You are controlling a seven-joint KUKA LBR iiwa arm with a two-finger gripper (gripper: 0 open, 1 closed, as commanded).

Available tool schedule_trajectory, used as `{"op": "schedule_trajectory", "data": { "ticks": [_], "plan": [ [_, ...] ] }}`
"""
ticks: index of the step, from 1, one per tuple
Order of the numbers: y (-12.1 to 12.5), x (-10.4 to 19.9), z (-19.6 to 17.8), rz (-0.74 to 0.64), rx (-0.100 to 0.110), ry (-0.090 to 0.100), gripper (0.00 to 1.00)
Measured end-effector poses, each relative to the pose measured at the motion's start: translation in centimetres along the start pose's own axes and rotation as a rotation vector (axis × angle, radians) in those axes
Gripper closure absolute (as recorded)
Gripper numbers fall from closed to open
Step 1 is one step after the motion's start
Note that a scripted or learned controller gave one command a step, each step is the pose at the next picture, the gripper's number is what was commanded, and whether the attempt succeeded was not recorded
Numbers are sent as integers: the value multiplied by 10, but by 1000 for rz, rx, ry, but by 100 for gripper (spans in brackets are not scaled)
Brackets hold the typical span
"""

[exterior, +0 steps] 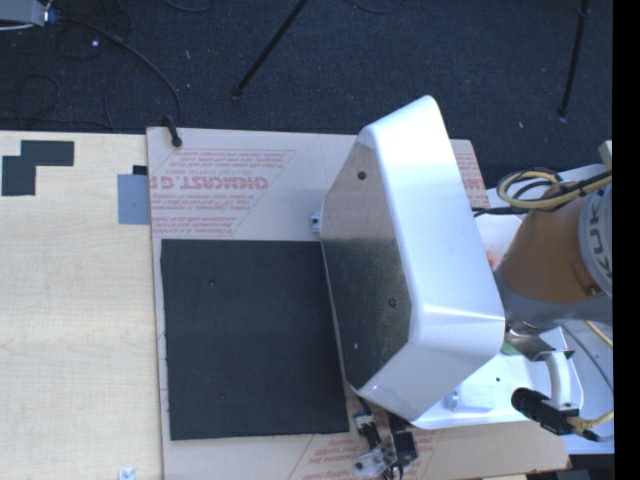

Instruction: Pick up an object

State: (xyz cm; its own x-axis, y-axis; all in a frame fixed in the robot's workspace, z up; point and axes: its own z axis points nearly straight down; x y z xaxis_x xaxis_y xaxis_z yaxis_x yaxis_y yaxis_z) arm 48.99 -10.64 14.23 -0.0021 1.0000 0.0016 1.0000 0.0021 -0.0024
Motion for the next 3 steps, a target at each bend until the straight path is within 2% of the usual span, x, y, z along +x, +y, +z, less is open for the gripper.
{"op": "schedule_trajectory", "data": {
  "ticks": [2, 3],
  "plan": [
    [10, 5, -95, 1, -1, -1, 100],
    [16, 57, -101, -2, 3, -1, 100]
  ]
}}
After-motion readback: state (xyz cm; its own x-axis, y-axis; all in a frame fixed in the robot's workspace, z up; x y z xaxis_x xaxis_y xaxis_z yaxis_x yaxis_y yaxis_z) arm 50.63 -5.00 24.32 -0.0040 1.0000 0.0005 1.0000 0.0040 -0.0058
